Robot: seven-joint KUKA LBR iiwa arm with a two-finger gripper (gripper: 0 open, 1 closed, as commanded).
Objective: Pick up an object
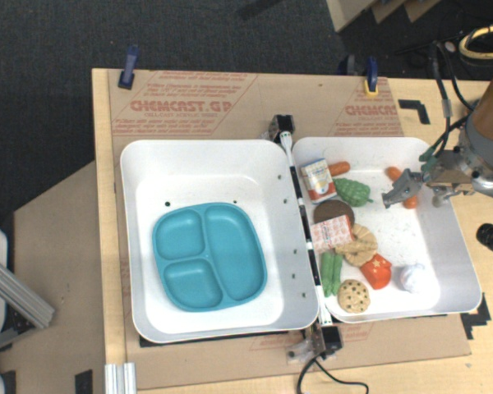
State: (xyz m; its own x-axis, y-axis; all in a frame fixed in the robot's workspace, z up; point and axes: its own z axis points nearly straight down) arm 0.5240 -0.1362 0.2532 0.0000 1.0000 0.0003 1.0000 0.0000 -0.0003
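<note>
Toy food (345, 236) beside gripper (397, 194)

Bright even overhead light, soft faint shadows, white bins (205, 158) near overexposed, slightly soft focus, low resolution.

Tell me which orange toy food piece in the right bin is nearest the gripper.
The small orange piece just beneath the gripper. Another small orange piece lies slightly further up-left, and the orange carrot-like piece sits by the bin's left side.

Arm (486, 150) cut off at right edge; orange item (410, 203) perhaps partly behind gripper (394, 194).
</note>
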